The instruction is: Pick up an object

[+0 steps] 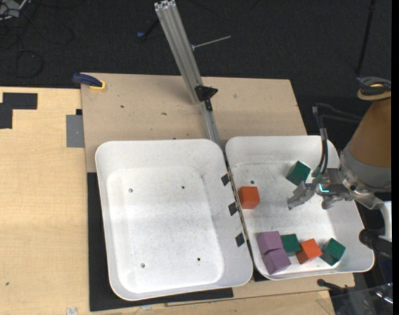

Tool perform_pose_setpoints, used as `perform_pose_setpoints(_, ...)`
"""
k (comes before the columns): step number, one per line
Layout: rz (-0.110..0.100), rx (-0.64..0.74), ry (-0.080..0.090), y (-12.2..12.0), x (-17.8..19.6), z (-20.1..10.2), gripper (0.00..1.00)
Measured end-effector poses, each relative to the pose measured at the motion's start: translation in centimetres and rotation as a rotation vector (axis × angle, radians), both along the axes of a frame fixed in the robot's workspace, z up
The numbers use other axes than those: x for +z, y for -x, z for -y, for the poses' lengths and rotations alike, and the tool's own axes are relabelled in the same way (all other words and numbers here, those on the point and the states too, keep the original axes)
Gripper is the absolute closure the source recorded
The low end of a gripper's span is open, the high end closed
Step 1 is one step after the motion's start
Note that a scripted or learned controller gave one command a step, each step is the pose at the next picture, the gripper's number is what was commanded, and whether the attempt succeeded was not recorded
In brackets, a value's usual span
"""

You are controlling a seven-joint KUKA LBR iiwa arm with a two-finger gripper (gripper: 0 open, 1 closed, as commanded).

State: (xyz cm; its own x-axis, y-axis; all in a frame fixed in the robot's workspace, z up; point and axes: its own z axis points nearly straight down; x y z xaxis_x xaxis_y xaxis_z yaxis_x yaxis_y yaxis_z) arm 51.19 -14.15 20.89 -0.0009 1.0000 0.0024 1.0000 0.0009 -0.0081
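Several blocks lie in the right bin (265, 148). An orange cube (249, 197) sits near its left wall. A green block (298, 172) rests higher up, toward the middle. Along the front are a purple block (273, 251), a small green block (291, 243), a small orange block (310, 249) and another green block (333, 250). My gripper (314, 197) hangs over the right half of this bin, just below and right of the upper green block. Its two fingers stand apart with nothing between them.
The left bin (114, 156) lies beside the right one, with black clips (231, 208) along the shared wall. A slanted aluminium rail (183, 54) rises behind the bins. The arm's orange band (373, 133) enters from the right.
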Motion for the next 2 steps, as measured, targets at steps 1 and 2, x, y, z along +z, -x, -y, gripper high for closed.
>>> perform_pose_setpoints(1,0.005,-0.004,0.001,-0.1,0.2,0.1,0.00)
perform_pose_setpoints(2,-0.002,-0.003,-0.001,0.0,-6.2,-0.4,0.00)
